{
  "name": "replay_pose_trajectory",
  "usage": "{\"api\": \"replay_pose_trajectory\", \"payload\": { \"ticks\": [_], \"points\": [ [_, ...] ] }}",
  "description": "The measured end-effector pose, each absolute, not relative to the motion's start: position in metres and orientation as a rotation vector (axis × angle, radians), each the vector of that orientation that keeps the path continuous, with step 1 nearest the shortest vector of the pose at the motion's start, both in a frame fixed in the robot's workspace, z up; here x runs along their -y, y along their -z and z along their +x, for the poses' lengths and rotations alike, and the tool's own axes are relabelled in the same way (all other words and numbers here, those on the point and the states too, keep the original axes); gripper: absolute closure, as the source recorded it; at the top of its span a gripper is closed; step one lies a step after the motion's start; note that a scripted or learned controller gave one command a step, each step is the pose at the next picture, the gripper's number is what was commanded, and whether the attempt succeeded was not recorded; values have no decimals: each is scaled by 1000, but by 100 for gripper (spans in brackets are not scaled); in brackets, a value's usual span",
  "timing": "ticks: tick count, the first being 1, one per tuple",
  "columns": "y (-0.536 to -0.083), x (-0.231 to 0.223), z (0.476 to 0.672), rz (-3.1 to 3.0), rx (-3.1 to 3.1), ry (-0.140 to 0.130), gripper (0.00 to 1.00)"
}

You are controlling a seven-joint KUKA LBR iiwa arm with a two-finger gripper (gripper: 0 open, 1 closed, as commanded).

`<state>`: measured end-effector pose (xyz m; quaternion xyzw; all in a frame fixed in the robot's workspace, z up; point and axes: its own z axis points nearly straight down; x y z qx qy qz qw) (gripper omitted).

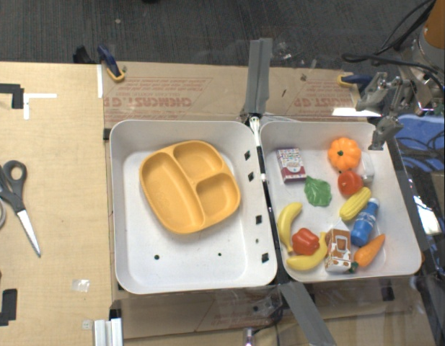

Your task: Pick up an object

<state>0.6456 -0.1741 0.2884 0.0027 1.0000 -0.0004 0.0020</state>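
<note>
The right bin (408,215) holds several toy foods. Among them are an orange pumpkin (345,153), a red tomato (350,183), a yellow lemon-shaped piece (355,204), a blue bottle (363,226), a carrot (370,250), a small juice carton (338,251), a banana (288,225), a red pepper (306,241), a green leafy piece (317,192) and a red-and-white box (291,164). My gripper (382,114) hangs above the bin's far right corner, apart from every object, with nothing seen in it.
The left bin (128,215) holds a yellow divided plate (190,186). Scissors (16,200) lie on the wooden bench at far left. A blue clamp (110,62) and a grey strip (258,78) sit behind the bins. Cables hang at the top right.
</note>
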Motion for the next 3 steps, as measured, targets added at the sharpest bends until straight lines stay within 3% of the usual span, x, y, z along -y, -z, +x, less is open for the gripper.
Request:
{"api": "replay_pose_trajectory", "payload": {
  "ticks": [1, 2, 3],
  "points": [
    [-93, 179, 621, -143, -3133, 2, 0],
    [-104, 177, 623, -150, -3127, 5, 100],
    [-92, 181, 558, 276, -3127, 0, 100]
  ]
}}
